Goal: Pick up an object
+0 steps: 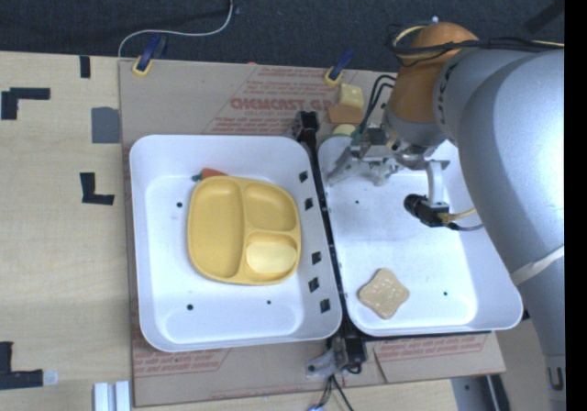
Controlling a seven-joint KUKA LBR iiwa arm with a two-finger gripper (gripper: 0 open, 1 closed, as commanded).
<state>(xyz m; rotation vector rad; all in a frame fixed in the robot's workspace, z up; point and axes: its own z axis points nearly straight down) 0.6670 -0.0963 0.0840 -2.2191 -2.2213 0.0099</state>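
Nearest me, in the right bin (459,304), lies a small tan cracker-like piece (382,293), flat on the white floor near the front edge and well apart from the arm. I judge it light, stiff and thin, likely brittle, so I would pinch it across its narrow edges rather than press down. In the left bin (156,244) sits a yellow divided plate (243,227), rigid and probably slick, with something red (212,173) peeking out behind it. Farther back, my claw (371,161) hangs over the rear of the right bin; I cannot tell whether it is apart or together.
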